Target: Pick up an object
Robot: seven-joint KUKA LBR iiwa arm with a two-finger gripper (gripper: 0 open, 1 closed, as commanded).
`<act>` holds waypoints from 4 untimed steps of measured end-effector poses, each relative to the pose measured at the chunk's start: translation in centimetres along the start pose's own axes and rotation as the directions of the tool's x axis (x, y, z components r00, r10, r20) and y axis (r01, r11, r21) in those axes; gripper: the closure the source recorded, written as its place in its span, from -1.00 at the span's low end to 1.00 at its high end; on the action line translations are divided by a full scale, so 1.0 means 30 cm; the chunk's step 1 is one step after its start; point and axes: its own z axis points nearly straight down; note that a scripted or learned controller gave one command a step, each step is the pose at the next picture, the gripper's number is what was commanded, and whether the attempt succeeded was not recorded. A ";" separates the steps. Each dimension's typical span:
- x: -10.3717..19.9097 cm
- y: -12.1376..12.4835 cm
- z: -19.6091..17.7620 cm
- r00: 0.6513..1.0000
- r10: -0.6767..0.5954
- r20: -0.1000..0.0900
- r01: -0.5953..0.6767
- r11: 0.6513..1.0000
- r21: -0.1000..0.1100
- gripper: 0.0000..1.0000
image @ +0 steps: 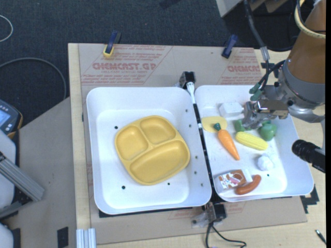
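The gripper (254, 119) is seen low in the right bin (289, 187), pretty much on top of a green toy (267, 131), with the corn (251, 140) just below it. How far it's opened can't really be made out. Nothing is seen held.

- The arm (310, 40) is cut off by the top and right edges, so its upper part is out of sight
- The gripper (253, 119) sits over the green toy (267, 131) and hides part of it; what that toy is cannot be told
- Whether anything sits between the gripper and the toy is hidden
- The print on the small packet (230, 180) is too small to read
- A dark device (8, 119) is cut by the left edge
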 end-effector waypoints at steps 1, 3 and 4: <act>-0.198 0.000 -0.264 1.000 0.007 0.003 -0.007 1.000 -0.011 1.00; -0.394 0.164 0.173 1.000 0.006 0.000 -0.006 1.000 0.014 1.00; -0.459 -0.007 -0.293 1.000 0.003 0.004 -0.003 1.000 -0.015 1.00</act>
